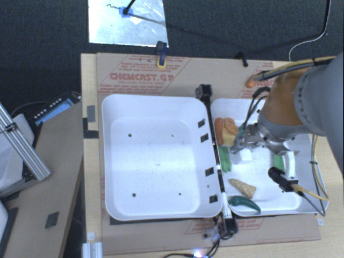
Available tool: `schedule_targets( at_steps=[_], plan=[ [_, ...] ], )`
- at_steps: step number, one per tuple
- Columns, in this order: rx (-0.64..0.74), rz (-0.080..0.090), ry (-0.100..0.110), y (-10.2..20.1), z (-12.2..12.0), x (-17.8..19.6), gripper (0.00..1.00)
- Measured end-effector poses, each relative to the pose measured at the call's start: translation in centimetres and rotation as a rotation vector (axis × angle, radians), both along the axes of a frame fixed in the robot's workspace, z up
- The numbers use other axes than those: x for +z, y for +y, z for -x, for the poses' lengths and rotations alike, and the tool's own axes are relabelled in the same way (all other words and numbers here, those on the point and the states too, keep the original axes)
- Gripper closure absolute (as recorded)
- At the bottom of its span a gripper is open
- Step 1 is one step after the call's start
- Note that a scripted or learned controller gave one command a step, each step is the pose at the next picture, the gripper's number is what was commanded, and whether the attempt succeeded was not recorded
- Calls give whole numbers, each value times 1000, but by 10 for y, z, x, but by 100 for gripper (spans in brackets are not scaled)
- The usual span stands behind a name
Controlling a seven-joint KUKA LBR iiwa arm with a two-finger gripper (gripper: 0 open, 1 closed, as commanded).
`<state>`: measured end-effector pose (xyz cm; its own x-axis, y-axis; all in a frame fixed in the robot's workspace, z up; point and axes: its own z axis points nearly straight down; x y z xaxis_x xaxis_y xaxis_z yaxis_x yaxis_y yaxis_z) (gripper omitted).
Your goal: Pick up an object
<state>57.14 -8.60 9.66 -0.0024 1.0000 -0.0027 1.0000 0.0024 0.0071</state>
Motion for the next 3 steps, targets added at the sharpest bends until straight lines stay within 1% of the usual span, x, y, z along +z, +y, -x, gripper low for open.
schedule_targets(
  at_steps=[1,2,3],
  plan=[
    [3,-2,1,1,-51,-9,100],
    [3,-4,29,-11,-92,-14,100],
    [3,-2,-3,-10,-99,73,100]
  ],
)
